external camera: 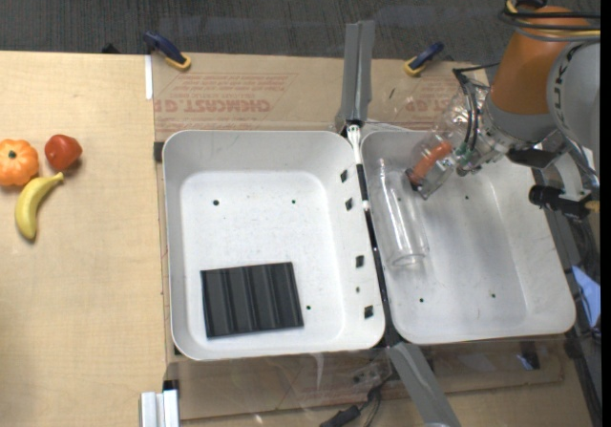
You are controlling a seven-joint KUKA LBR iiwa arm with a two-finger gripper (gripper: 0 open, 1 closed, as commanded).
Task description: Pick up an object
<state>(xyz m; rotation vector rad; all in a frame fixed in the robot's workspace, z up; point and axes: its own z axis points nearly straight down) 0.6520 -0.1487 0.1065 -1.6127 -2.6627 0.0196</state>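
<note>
Two shallow white bins sit side by side on the table (76, 320): the left bin (181, 253) carries a dark ribbed block (252, 298) near its front edge, and the right bin (535, 301) carries a clear plastic tube (398, 221) lying along its left wall. The hand (429, 173) hangs low over the back left part of the right bin, just beside the far end of the tube, with something orange-red showing at its tip; whether it is clenched, released or grasping anything I cannot tell, since the tip is small and blurred against clear wrapping. The tube looks like the likeliest thing to pick, and it seems a poor one to grip: round, smooth and see-through, it could roll toward the wall or squirt out as the hand closes. Being tight against the bin's side also leaves little room to straddle it, so a collision with the rim seems possible. A banana (31, 204), a red apple (63, 152) and an orange fruit (16, 163) lie well apart on the table's left.
</note>
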